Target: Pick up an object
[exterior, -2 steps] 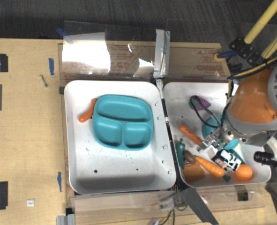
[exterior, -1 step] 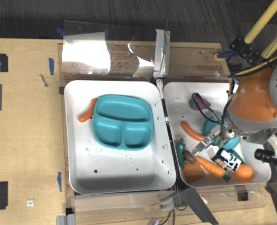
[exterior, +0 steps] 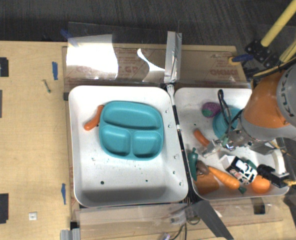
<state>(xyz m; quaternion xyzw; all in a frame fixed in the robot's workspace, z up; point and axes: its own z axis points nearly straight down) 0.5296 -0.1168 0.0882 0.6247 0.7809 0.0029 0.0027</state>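
The arm (exterior: pixel 270 109) reaches in from the right over the right bin (exterior: pixel 188 101), and its gripper (exterior: pixel 222 145) hangs low near the middle of that bin. I cannot tell whether the gripper is open or closed, and nothing can be seen held in it. Just to the left of the gripper lies a small orange piece (exterior: pixel 201 137), close to it but seemingly apart. Behind the gripper, toward the far wall, sits a purple ball (exterior: pixel 211 109), with a teal cup (exterior: pixel 219 125) just beside it and partly hidden by the arm. Along the near wall of the same bin lie several things in a row: a green piece (exterior: pixel 193 160) against the left wall, a brown-orange lump (exterior: pixel 206 184) in the near left corner, a carrot (exterior: pixel 225 178) lying at a slant and touching that lump, and a round orange fruit (exterior: pixel 261 185) near the right corner. The left bin (exterior: pixel 82 149) holds a teal divided plate (exterior: pixel 131 129) in its far half, with an orange sausage-shaped piece (exterior: pixel 92 120) touching the plate's left edge. Both bins sit side by side on a pale wooden bench (exterior: pixel 22 149).
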